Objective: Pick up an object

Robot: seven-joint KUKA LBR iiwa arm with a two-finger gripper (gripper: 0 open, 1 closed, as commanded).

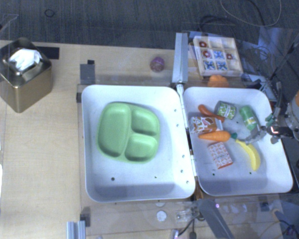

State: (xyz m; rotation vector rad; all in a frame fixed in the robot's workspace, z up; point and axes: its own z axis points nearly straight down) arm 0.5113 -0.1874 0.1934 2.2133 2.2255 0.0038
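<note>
No legible text, label or number on any package or board.

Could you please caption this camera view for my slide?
Gripper at the right bin near a banana; green tray left.

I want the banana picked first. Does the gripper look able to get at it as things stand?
Probably yes. The banana lies uncovered in the right bin, apart from the carrot, with the gripper just above its upper end.

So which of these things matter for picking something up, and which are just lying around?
For the job: gripper; yellow banana; orange carrot; green bottle; red patterned packet.
Lying about: green divided plate; brass-coloured tissue box; purple ball.
</note>
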